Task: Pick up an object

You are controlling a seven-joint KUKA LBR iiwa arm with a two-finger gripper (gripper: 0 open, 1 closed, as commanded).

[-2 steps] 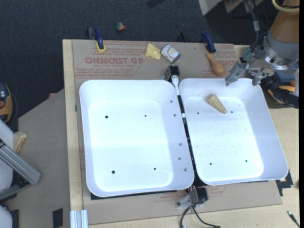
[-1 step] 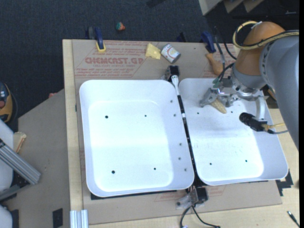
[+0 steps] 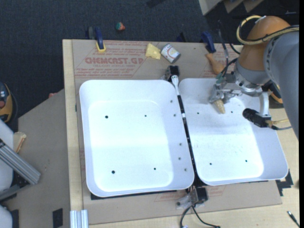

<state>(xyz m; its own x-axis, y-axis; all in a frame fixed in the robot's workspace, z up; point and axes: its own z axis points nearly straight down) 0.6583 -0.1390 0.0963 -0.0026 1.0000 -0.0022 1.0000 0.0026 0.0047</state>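
While the gripper (image 3: 219,100) is hanging over the right bin (image 3: 237,175) near its far edge, a tan object (image 3: 220,108) is sitting at its tip. Whether it is gripping that object, I cannot tell.

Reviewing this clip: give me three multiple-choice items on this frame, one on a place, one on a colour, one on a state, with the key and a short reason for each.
1. Over which bin is the pincer?
A. The left bin
B. The right bin
C. Neither, it is over the floor

2. What colour is the band above the arm's wrist?
A. Orange
B. Green
C. Blue

3. How does the small tan object stand to the pincer?
A. It lies in the far corner of the left bin
B. It sits on the cardboard outside the bins
C. It is right at the pincer's tip, in the right bin

Key: 1 B, the pincer hangs over the upper part of the right bin. 2 A, the orange band is plain above the wrist. 3 C, the object is just below the tip; whether it is gripped cannot be told.
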